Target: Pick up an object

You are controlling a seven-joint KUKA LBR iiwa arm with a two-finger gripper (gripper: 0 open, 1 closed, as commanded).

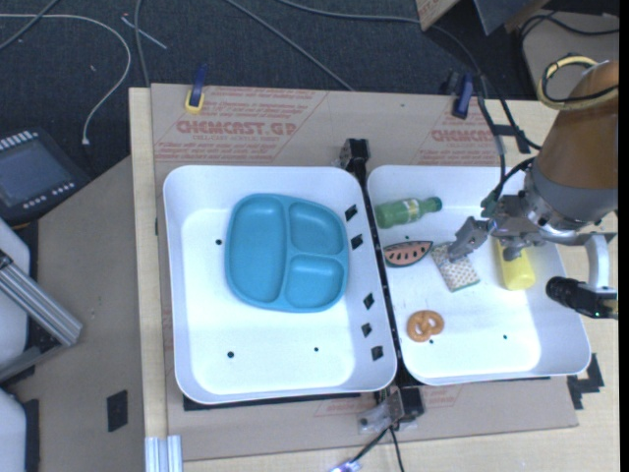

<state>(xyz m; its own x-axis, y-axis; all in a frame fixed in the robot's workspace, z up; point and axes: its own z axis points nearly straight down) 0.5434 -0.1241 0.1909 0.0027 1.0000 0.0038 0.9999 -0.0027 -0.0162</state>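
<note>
Reaching low over the right bin [550, 357], the claw [470, 239] sits just above a small speckled grey block [458, 271], the likeliest target. Block lies mid-bin, tilted, its upper end under the claw's tip. Whether the fingers are spread or closed I cannot tell; nothing is visibly held between them.

Neighbours, clockwise from the block:
- green bottle [406, 209] at 11 o'clock, lying on its side, apart
- yellow piece [517, 265] at 3 o'clock, near, partly under the wrist
- pretzel [426, 324] at 7 o'clock, apart
- watermelon slice [407, 254] at 9 o'clock, close by, seemingly not touching

To do the step well, in my judgement: centre the claw over the block's middle, not its top end, and turn it so the fingers close across the narrow sides. Come straight down; a slanted approach could shove the block toward the slice. Lift slowly and check that it rises.

Arm pose: enters from 3 o'clock, orange band [580, 131] high over the bin's right edge, grey wrist [560, 209] bent down and toward 9 o'clock. Left bin holds a blue tray [287, 252], well clear. Both bins on the table [295, 116].
</note>
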